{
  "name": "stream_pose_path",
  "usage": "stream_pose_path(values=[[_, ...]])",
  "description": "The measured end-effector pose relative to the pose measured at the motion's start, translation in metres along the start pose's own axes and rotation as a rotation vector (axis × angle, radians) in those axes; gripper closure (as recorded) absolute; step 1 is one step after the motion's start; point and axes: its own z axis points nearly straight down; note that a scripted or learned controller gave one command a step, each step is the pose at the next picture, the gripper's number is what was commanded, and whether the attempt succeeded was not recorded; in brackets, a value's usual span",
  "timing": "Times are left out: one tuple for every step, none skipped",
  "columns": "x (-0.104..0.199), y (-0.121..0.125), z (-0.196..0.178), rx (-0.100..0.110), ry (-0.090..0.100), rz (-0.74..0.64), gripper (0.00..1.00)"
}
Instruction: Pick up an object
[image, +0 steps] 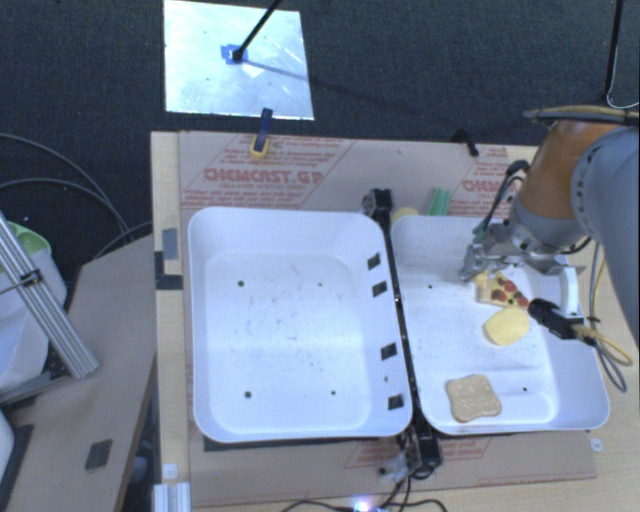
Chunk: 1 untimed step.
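**Tool low over the pizza slice**

My tool sits low in the right bin, touching or just above the toy pizza slice. I cannot tell its opening. The slice lies just toward the near rim from it, beside the yellow piece.

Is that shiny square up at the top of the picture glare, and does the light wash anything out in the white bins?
In the camera view, the silvery metal sheet above the bench reflects light in pale streaks; that is glare. The two shallow white bins look evenly lit, with soft shadows along their walls. The toast-shaped toy slice and yellow lump stay readable, though fine detail is slightly soft.
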Motion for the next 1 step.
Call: stream_pose_path(values=[[-0.0564,0.0242,-0.0263,-0.009,-0.006,0.007,1.00]])
